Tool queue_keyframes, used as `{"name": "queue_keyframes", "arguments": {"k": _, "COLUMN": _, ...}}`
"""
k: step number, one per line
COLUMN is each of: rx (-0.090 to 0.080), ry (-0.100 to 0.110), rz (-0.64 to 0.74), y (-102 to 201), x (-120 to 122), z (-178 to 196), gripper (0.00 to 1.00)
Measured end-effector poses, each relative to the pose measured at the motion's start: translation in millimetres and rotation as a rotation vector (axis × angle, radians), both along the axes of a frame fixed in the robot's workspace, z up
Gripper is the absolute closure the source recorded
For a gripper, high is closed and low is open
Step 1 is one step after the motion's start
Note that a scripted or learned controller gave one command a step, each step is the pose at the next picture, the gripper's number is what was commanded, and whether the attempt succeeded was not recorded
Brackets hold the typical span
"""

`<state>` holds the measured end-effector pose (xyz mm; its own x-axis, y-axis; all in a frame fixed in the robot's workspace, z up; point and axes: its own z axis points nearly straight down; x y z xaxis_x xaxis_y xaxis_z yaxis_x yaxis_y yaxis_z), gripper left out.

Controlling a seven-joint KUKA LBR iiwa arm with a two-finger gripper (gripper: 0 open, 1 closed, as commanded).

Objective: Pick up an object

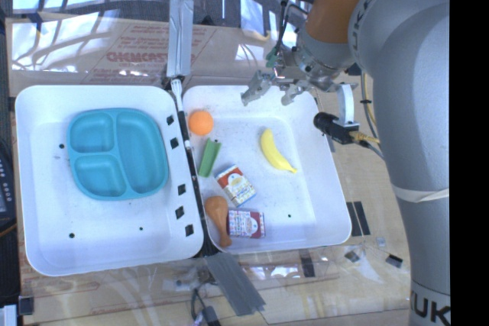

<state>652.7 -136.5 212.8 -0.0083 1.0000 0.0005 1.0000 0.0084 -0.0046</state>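
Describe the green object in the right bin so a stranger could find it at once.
Look in the right bin, the one without the blue divided plate. Along its left wall, just below the orange ball, lies the green object, a short stick on a slight slant. It is the bin's one green item.
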Motion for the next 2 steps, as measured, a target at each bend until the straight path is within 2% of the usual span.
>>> {"name": "queue_keyframes", "arguments": {"k": 1, "rx": -0.001, "ry": -0.002, "rz": 0.005, "y": -32.2, "x": -31.8, "z": -120.7, "gripper": 0.0}}
{"name": "queue_keyframes", "arguments": {"k": 2, "rx": 0.0, "ry": 0.001, "rz": 0.008, "y": -31.8, "x": -32.1, "z": -111.6, "gripper": 1.0}}
